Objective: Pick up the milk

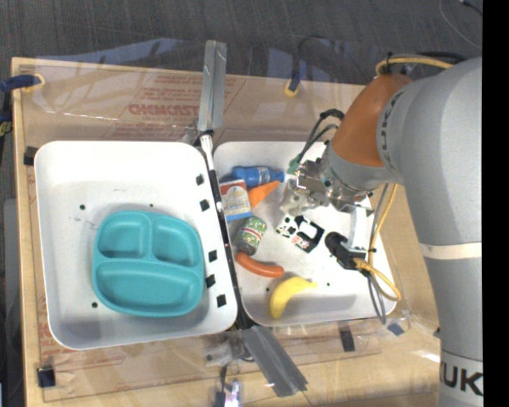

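Overhead, the gripper [300, 227] hangs low in the right bin [356, 299], its fingers apparently spread around nothing. What seems the milk [235, 200], a small carton, lies against the bin's left wall beside a blue bottle [256, 176].

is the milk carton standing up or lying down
Lying down: the milk carton rests flat in the right bin, against the divider.

- My arm [441, 185] is built of bulky, rounded pale grey segments.
- An orange band [363, 130] wraps me just above the wrist.
- Black and yellow cables [380, 265] loop along my wrist and trail below it.
- Dark letters, "UK", mark my lower casing [460, 381].
- My gripper [301, 227] is black-and-white hardware under a metallic wrist.
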`<state>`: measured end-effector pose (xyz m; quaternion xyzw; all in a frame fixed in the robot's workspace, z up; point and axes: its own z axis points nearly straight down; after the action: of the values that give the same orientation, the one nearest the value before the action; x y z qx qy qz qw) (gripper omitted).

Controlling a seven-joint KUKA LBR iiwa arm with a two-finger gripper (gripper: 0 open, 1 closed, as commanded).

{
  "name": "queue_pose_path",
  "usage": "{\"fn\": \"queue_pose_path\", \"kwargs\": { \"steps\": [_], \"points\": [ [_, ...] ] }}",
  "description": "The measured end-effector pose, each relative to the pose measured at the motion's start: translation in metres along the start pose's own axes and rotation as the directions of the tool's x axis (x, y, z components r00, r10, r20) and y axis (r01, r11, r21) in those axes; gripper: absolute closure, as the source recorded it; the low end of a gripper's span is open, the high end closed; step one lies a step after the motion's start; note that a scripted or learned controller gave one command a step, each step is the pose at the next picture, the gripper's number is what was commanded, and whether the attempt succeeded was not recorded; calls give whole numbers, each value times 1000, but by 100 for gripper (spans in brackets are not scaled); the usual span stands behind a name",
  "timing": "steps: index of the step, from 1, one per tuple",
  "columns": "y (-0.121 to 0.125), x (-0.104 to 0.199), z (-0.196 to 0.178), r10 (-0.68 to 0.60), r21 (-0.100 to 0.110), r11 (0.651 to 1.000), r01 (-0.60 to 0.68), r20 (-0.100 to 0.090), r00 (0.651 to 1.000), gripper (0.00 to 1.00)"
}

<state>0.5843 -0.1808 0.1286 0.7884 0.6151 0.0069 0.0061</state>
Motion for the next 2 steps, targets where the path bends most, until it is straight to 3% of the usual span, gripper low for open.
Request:
{"fn": "queue_pose_path", "kwargs": {
  "steps": [1, 2],
  "points": [
    [-28, -30, 19, -325, -19, 945, 325, 8, 946, 0],
    [-46, -43, 19, -62, -22, 998, 62, 4, 998, 0]
  ]
}}
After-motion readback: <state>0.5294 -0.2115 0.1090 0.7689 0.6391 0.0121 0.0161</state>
